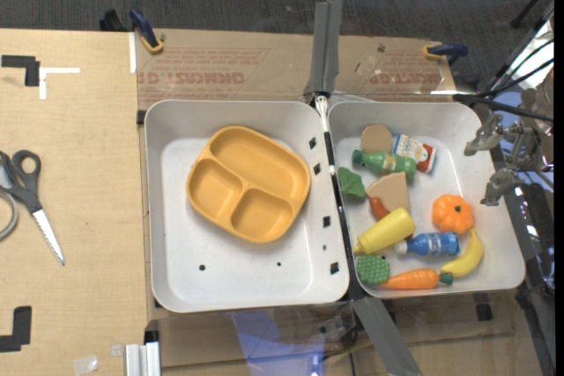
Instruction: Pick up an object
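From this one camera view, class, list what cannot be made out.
- Gripper: at the right bin's edge, too small and cluttered to tell open or shut.
- Red piece: mostly hidden under the tan wedge.
- Carton: label too small to read.
- Scissors: handle cut by the left edge.

We see our gripper (493, 161) at the far right of the view, its metal parts poking in at mid-height while most of our arm stays out of frame. Two pale grey metal pieces show, one above the other, both reaching leftward. Nothing sits between them that we can make out, and the parts are too small and cluttered for us to tell more of the pose.
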Tool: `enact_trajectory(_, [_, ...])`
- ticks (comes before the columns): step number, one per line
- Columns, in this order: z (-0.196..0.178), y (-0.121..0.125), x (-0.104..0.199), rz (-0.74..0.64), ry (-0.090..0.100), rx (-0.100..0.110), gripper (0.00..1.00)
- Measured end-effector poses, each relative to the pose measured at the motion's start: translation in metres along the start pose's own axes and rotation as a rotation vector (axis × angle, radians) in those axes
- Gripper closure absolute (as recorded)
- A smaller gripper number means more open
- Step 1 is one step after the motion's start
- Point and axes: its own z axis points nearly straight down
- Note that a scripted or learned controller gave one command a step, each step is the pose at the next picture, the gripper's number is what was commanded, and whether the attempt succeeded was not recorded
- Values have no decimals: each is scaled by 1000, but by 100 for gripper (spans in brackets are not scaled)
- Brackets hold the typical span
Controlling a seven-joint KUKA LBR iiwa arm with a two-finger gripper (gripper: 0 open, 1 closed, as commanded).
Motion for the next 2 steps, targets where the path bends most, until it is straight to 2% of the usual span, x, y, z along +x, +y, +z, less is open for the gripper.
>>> enact_trajectory(1, [129,-1,6,-120,-1,0,0])
enact_trajectory(2, [131,-1,32,-26,0,-1,0])
